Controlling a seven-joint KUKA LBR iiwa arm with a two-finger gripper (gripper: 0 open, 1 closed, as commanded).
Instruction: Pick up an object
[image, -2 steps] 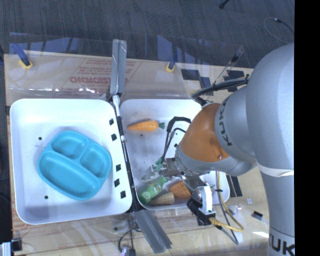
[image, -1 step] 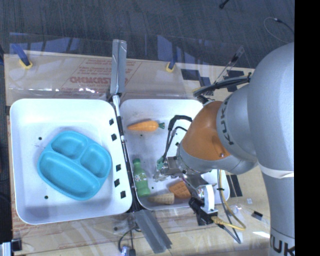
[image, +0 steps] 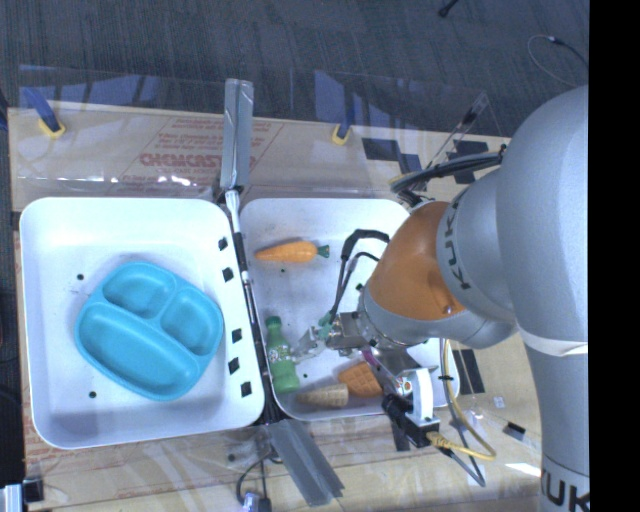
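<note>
My gripper (image: 327, 336) hangs low in the right bin (image: 300, 215), under the orange wrist band, near the bin's front half. Just left of it, a green bottle-shaped toy (image: 281, 368) lies along the bin's left wall. A tan cone (image: 325, 397) and an orange piece (image: 359, 378) lie at the front wall, partly under the wrist. A toy carrot (image: 288, 252) with a green top lies apart from the gripper at the back of the bin. I see nothing clearly between the gripper's tips.
The left bin (image: 40, 300) holds a blue divided plate (image: 150, 328). A grey divider bar (image: 236, 140) runs between the bins at the back. The arm's bulk covers the right bin's right side, with cables (image: 460, 440) trailing at the front right.
</note>
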